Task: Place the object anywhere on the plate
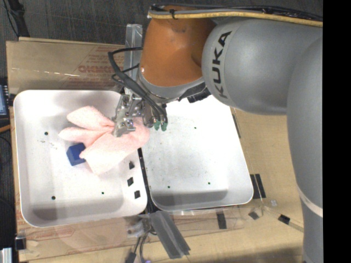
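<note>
Hidden: the arm (258, 53), grey with an orange band, covered the upper right of the frame and the top edge of the right bin (197, 163); its lower part ran off the right side of the frame.
Hard to make out: the metal parts of the hand (125, 124) were small and crowded with cables, so I could not tell how far apart the fingers stood, nor whether anything sat between them.
Hand: it was at the upper right of the left bin (33, 163), near the wall shared with the right bin, directly over the pink cloth (104, 141); it appeared to touch the cloth, though a grip could not be confirmed.
Pink cloth: crumpled, lying on the floor of the left bin, spread from the centre toward the right wall, one fold reaching left.
Blue block (75, 154): in the left bin, just beside the lower left edge of the cloth and partly tucked under it.
Right bin: white floor speckled with small dark marks.
Tabletop (55, 59): brown board showed at the upper left, behind the bins.
</note>
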`<state>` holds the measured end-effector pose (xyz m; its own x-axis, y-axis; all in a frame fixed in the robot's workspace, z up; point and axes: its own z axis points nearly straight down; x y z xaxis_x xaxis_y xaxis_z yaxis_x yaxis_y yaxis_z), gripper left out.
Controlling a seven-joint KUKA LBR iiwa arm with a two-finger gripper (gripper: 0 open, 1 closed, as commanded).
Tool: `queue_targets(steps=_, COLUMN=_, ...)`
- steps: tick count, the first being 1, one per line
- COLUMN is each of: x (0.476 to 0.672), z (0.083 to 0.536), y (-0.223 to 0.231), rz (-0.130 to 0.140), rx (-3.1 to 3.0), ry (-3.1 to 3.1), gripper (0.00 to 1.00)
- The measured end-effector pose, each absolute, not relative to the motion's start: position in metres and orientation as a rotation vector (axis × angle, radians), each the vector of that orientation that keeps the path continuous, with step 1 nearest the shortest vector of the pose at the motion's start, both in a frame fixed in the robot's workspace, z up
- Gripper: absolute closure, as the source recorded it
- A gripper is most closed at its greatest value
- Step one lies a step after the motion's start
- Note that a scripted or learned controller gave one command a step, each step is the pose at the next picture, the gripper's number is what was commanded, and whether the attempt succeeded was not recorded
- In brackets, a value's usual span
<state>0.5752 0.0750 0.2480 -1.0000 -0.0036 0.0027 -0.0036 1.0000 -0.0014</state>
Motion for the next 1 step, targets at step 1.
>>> queue_targets(steps=1, x=0.5646, z=0.2377, y=0.1248, rz=0.002, rx=0.009, ry=-3.141, gripper=1.0)
